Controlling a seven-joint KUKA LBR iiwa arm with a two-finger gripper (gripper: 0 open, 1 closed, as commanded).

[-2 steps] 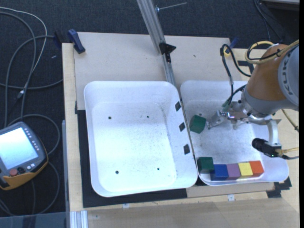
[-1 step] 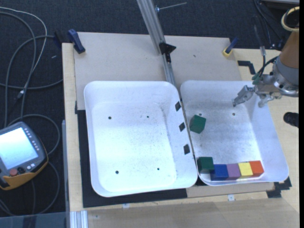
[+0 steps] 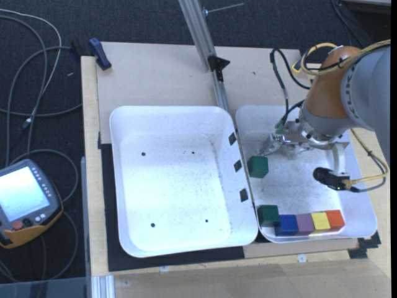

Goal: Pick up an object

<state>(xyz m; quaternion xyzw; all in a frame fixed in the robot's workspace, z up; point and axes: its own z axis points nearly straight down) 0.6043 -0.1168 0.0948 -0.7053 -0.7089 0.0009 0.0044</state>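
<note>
A green cube lies near the left wall of the right bin. Along that bin's front edge a row of blocks runs left to right: dark green, blue, purple, yellow and orange. My gripper hangs over the back half of the right bin, up and to the right of the green cube and apart from it. I see nothing held in it. The grey arm with its orange band comes in from the right.
The left bin sits beside the right one, with black clips on the shared wall. An aluminium post rises behind the bins. A teach pendant and cables lie off the bench at left. A blue clamp grips the back left corner.
</note>
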